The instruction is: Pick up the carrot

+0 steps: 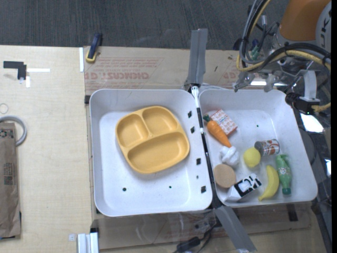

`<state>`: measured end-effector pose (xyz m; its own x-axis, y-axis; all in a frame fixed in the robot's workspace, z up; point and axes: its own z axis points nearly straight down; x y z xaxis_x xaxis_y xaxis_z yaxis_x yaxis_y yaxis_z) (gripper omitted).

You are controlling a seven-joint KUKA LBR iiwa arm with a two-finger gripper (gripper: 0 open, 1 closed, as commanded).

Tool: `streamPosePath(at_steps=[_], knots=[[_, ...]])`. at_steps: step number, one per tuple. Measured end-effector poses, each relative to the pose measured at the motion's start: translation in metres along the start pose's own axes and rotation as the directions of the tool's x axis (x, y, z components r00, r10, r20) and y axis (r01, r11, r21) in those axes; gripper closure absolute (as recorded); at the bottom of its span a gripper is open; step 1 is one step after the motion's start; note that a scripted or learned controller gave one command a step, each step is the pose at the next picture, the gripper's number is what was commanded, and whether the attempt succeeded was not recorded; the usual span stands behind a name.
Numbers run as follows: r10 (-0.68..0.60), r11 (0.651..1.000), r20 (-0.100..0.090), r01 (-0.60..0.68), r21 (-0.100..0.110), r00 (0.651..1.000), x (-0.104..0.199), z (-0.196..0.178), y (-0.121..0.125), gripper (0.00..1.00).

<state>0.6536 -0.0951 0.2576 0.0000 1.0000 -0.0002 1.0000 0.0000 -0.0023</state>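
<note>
Carrot (218,132) lies in right bin (284,105), near left wall, green top toward upper left, just beside pink-and-white packet (225,121). Looks like toy — likely light, stiff, smooth, tapered, so could slip. Best hold: across thick middle, 2 fingers on long sides. Gripper (263,80) above bin's far rim — cannot tell its state.

I work in a robotics lab: two shallow white plastic bins (100,157) sit on a pale wooden bench (42,115) patched with printed brown cardboard (142,67), and bundled yellow and black cables (274,54) hang from my arm.
</note>
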Motion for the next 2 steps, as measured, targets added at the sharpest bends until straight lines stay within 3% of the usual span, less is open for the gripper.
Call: streamPosePath(at_steps=[1,2], knots=[[-0.226,0.974,0.001,0.226,0.0,0.974,-0.016,0.103,-0.08,0.0],[-0.011,1.0,0.0,0.011,0.0,1.0,-0.004,0.167,-0.086,0.0]])
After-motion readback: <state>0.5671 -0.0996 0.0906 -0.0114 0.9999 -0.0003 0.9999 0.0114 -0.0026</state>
